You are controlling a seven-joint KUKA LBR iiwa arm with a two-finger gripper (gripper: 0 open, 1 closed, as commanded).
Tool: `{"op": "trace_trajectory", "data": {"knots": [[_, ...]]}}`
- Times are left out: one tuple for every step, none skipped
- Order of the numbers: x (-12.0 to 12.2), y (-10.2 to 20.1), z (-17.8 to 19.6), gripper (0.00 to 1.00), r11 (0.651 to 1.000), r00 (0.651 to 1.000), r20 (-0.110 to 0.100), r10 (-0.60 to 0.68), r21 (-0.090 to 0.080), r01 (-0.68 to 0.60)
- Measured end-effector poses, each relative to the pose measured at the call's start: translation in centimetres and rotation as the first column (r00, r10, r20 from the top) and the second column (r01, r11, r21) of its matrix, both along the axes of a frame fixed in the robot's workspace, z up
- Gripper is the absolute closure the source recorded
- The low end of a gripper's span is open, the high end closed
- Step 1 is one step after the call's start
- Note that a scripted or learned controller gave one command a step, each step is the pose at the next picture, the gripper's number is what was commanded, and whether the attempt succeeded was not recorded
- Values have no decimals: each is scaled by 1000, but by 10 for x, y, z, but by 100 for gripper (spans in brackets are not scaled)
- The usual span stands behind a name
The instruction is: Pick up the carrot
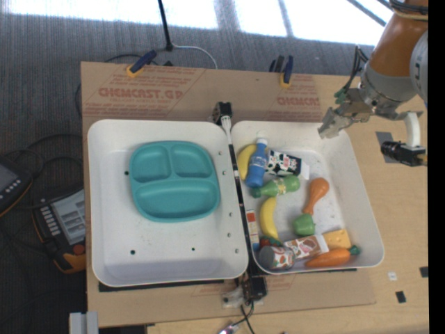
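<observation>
The fingers (331,126) hang open and empty, well apart from the carrot (328,258), probably light, stiff, slippery; grip mid-body.

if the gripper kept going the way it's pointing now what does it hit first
The gripper points down and toward the view's left, at the right bin's far corner. It would probably meet the bin's rim or bare floor there first, short of the cow-print carton; depth is unclear. The carrot lies at the near edge.
</observation>
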State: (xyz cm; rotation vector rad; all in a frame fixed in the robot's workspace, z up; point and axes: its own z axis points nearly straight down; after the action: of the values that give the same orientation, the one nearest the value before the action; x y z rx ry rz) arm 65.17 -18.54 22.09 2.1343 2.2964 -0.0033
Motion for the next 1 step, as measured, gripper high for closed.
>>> {"op": "trace_trajectory", "data": {"knots": [[0, 0, 10, 100, 1000, 1000, 1, 1, -1, -1]]}}
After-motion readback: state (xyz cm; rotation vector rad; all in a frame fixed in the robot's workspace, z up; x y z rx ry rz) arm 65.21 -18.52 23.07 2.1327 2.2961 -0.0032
